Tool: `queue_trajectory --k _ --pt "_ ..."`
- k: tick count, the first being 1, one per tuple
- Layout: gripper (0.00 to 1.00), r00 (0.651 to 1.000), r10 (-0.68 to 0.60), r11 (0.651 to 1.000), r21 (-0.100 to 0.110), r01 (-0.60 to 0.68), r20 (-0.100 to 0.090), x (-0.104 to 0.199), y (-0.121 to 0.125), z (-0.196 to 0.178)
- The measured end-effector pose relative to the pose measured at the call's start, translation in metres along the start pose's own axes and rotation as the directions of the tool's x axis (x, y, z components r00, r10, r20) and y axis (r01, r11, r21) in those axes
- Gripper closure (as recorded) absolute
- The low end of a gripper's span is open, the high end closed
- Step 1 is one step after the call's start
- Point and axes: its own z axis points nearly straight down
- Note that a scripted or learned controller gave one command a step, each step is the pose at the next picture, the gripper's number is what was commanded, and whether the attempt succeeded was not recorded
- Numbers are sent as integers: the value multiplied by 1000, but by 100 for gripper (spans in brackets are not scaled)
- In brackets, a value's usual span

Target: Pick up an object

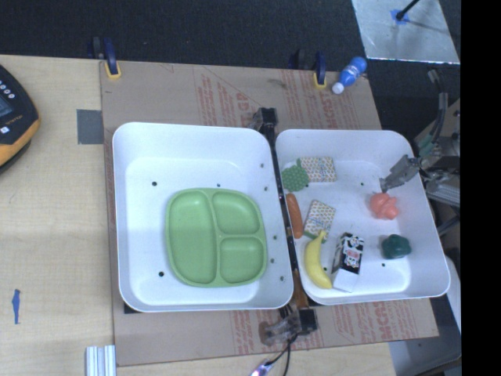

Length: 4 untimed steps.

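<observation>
Inside left bin [125, 210]: green plate [215, 237]; right bin [368, 143]: banana [315, 262], carrot [294, 215].

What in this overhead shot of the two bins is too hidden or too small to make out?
- Tool, camera view: small and dark above the pink object; contact unclear.
- Arm: cut off by the right edge.
- Black-and-white carton: print too small to read.
- Pink object: blurred, kind unclear.
- Orange object: partly hidden against the right bin's wall.

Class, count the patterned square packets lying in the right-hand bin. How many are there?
2. One patterned packet lies near the bin's far left corner beside the green broccoli; the other packet sits lower, just above the banana.
</observation>
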Motion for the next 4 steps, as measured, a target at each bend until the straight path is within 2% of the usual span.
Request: queue_trajectory --k 1,2,3,4 --pt "0 1000 1 1000 2 -1 0 -47 23 130" --pt "0 1000 -1 1000 2 1 0 -47 40 194" --pt "100 1000 -4 1000 2 4 1 -48 41 183" --pt "100 1000 -3 1000 0 3 -1 39 21 122"
